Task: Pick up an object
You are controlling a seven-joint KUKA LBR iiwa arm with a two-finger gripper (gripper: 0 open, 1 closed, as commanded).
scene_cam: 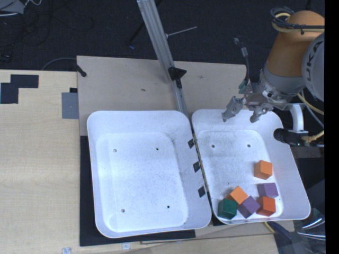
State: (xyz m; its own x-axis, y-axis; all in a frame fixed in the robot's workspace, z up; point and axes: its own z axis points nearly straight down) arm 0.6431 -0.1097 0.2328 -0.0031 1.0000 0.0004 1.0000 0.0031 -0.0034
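Tool [243, 111] hung over the far rim of the right bin [233, 121], fingers spread wide, nothing between them. All blocks sat at the opposite, near end of that bin, well apart from the tool: orange cube [263, 169] alone, closest to the tool; purple cube [268, 189] just nearer the camera; then a tight cluster of orange block [239, 194], green block [228, 209], purple block [248, 207], red-orange block [266, 206]. Left bin [106, 123] adjoined the right bin on the counter [122, 83].
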